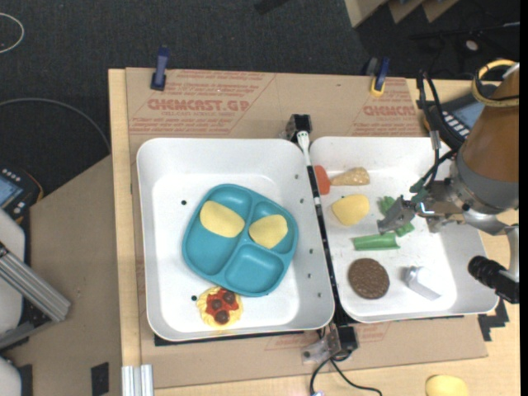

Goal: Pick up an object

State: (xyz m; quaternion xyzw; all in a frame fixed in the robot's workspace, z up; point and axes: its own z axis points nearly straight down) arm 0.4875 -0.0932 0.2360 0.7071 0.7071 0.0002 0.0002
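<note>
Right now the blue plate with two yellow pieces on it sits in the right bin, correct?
Not quite. The camera view shows the blue plate, with its two yellow pieces, in the left bin, not the right bin.

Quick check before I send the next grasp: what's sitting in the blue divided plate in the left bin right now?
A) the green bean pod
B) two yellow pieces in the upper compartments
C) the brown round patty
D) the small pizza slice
B: the blue divided plate holds two yellow pieces in its upper compartments, while the pizza slice lies on the left bin floor just below it.
</note>
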